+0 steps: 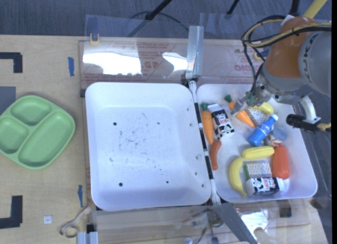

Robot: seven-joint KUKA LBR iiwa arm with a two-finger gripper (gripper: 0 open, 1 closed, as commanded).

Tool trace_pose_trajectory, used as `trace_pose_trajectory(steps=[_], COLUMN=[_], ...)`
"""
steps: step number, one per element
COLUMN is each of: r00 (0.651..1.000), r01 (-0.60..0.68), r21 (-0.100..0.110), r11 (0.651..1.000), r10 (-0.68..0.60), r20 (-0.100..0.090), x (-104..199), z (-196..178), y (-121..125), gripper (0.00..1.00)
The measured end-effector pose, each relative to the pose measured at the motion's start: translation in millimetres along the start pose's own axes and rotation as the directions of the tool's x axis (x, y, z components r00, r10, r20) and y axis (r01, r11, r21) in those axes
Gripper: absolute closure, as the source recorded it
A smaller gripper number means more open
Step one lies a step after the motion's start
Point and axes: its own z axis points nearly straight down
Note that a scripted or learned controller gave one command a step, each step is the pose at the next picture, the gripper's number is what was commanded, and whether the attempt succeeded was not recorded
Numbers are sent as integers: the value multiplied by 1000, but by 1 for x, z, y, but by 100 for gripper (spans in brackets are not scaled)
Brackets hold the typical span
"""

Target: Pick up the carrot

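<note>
Hovering above carrot [243, 117] at right bin's [308, 182] twelve o'clock; jaws' state unclear; risks grabbing crowded blue bottle [261, 130] instead.

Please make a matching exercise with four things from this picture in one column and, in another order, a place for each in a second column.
Things:
1. green divided plate
2. banana
3. blue bottle
4. long carrot

Places:
A. near the front edge of the right bin
B. on the wooden bench, left of both bins
C. along the left wall of the right bin
D. in the middle of the right bin, below the hand

Pairs: 1-B, 2-A, 3-D, 4-C
</note>
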Motion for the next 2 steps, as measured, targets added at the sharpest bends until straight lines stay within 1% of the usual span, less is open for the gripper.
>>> trace_pose_trajectory(steps=[1,2], r00=[999,930], r01=[31,367], r21=[13,5], r11=[999,930], r10=[-31,-367], r20=[-22,-26], x=[43,28], z=[-87,-71], y=[49,41], gripper=[100,100])
